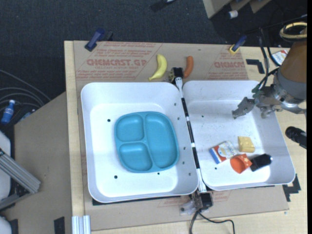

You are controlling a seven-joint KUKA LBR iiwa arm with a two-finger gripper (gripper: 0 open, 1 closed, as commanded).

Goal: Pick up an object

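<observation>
The right bin (214, 94) holds a yellow block (246, 144), a small white, red and blue packet (222, 151), and an orange piece with a black handle (247, 163), all near its front right. My gripper (253, 112) hovers over the back right of this bin, behind the yellow block and apart from it. Its fingers (240, 111) are spread open with nothing between them.
The left bin (97, 101) holds a blue divided plate (145, 141). Behind the bins, a toy banana (159, 67) and an orange piece (188, 66) lie on the bench. Blue clips sit at the board's back corners (95, 39).
</observation>
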